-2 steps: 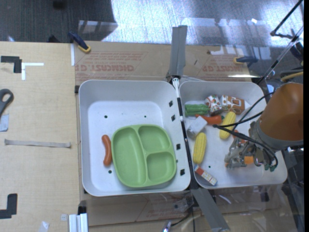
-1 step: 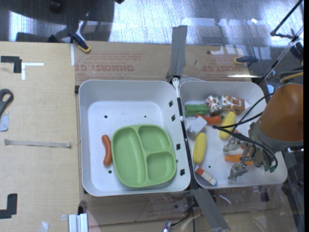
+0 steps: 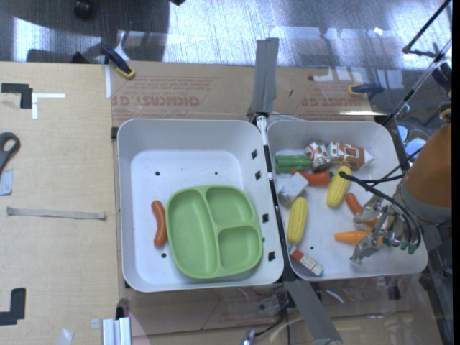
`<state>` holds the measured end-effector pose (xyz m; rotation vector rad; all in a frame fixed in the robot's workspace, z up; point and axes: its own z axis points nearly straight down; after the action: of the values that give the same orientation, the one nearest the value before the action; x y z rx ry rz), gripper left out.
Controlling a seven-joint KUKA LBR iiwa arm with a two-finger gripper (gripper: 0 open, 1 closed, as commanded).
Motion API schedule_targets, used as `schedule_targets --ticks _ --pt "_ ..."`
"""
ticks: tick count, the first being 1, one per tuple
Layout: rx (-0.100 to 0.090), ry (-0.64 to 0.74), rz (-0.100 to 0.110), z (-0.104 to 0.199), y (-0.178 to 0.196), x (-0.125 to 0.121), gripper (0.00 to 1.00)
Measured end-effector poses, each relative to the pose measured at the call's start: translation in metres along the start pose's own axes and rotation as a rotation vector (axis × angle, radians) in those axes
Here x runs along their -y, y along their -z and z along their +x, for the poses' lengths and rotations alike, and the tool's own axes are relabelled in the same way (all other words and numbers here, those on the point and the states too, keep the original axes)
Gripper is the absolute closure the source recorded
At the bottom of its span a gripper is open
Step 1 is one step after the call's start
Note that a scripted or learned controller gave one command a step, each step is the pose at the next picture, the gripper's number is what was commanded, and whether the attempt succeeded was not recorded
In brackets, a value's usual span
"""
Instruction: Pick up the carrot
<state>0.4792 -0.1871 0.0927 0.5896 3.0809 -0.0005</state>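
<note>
While the gripper (image 3: 374,237) hangs low over the near right part of the right-hand bin (image 3: 402,268), tangled in its own cables and metalwork, I cannot tell from where I stand whether it is apart or together, and nothing plainly sits clamped in it. What I take for the carrot (image 3: 351,236) lies flat on the white floor just left of the gripper, touching it or nearly so, with its length running left to right. The chief risk, as I judge it, is a glancing grip: the carrot is slim, smooth and tapered, so a close that lands on one end rather than the middle could squirt it away or swing it round. A second risk is the wrong catch. A stubby orange-red piece (image 3: 352,203) lies just beyond it on the far side, and another orange-red piece (image 3: 316,179) rests further left beside a green item (image 3: 291,162), all close in colour. Two yellow corn cobs (image 3: 297,220) stand clear of the approach. The carrot itself looks bright orange, short and slender, with the dull gloss of a plastic toy.
</note>
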Motion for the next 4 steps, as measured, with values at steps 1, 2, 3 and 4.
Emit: schedule_targets --ticks 1,2,3,4 --pt "-0.003 0.049 -0.001 0.027 0.0 -0.068 0.0" --pt "-0.004 -0.585 0.003 0.02 -0.001 -0.094 0.0" --pt "-0.001 -0.425 0.001 0.013 0.0 -0.033 0.0" --pt "-0.002 -0.673 0.002 0.007 -0.001 -0.015 0.0"
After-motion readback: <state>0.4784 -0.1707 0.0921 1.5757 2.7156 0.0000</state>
